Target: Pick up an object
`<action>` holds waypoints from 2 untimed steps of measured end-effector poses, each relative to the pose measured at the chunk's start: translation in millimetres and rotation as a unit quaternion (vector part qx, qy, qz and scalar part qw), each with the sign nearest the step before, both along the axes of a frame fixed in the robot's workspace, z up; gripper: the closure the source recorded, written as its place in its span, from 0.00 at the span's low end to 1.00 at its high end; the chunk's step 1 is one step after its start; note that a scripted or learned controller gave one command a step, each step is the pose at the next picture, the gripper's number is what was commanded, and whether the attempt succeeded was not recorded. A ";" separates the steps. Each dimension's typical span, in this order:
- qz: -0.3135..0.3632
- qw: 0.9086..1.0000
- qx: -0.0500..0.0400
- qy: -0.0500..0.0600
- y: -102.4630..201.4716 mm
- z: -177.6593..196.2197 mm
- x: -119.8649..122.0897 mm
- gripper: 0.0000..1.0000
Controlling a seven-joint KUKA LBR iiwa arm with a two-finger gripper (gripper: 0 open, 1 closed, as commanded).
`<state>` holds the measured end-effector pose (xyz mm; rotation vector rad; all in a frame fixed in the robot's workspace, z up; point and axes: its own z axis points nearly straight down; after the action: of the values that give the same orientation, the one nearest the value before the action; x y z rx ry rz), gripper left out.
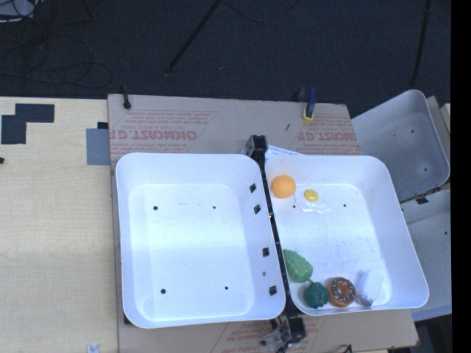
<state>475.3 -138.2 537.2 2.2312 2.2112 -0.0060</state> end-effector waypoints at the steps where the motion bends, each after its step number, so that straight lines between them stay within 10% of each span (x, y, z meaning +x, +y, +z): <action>1: 0.002 1.000 0.000 0.000 -65.2 -0.2 0.6 1.00; 2: 0.004 1.000 0.001 -0.001 -75.2 0.1 1.1 1.00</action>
<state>476.3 -213.4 537.3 2.2221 2.2208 -0.0028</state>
